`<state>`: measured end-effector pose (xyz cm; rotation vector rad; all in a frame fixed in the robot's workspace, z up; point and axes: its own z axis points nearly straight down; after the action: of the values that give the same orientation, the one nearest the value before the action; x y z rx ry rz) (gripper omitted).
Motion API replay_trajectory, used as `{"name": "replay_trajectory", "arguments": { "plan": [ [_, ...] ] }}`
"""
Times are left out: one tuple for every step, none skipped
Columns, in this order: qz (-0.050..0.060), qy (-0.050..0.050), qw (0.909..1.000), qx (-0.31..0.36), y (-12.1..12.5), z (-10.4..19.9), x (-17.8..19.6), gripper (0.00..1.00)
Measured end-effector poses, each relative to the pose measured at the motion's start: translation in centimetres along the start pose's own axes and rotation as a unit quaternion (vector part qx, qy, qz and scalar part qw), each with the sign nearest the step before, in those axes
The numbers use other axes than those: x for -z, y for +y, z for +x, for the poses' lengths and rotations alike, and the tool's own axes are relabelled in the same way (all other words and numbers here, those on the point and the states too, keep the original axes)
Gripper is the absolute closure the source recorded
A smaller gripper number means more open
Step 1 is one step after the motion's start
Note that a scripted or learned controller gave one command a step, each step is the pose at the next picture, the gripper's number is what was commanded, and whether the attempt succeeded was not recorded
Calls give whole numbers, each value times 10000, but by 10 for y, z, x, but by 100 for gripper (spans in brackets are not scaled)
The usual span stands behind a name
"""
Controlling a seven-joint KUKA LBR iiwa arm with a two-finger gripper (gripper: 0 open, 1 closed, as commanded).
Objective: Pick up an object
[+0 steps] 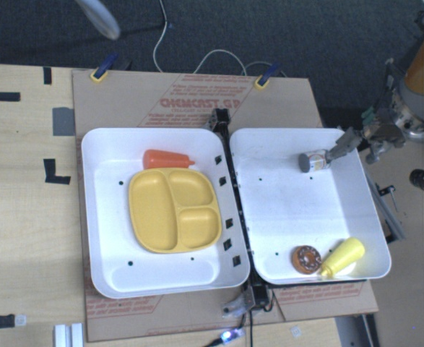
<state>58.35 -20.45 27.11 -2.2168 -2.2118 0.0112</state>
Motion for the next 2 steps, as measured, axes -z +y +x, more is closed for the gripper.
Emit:
{"name": "replay_trajectory", "arguments": {
  "plan": [
    [-53,-13,10000,17,2,0,6,0],
    [-33,-8,10000,21,9,4,-41,0]
  ]
}}
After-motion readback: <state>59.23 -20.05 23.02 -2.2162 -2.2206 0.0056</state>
